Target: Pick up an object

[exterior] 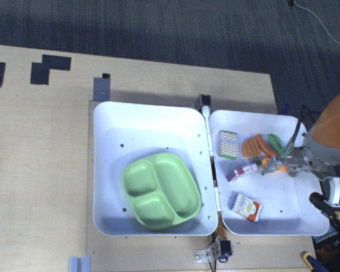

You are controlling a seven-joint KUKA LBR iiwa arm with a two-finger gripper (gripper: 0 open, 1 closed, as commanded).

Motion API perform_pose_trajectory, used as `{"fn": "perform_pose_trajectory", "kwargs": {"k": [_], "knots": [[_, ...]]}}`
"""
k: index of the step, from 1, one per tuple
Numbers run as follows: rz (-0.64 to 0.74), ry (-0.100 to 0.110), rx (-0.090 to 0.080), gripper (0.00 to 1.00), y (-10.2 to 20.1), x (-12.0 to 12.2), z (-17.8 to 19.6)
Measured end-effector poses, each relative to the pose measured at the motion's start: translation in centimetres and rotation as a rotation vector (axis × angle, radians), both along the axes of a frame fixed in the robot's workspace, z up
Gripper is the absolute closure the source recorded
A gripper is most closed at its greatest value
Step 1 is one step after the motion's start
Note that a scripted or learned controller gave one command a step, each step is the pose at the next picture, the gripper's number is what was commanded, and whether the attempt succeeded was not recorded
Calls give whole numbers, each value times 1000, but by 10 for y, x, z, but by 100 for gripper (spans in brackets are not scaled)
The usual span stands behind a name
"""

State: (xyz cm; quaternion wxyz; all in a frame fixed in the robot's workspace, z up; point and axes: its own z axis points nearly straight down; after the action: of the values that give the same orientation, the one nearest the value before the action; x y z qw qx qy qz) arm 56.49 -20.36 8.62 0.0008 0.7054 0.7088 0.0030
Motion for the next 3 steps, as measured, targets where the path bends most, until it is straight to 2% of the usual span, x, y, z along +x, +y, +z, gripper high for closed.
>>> {"fn": "perform_pose_trajectory", "kwargs": {"k": [1, 2, 3], "knots": [[2, -7, -5, 100, -1, 2, 12], [2, -7, -5, 0, -1, 2, 12], [5, -11, -5, 100, 0, 3, 23]]}}
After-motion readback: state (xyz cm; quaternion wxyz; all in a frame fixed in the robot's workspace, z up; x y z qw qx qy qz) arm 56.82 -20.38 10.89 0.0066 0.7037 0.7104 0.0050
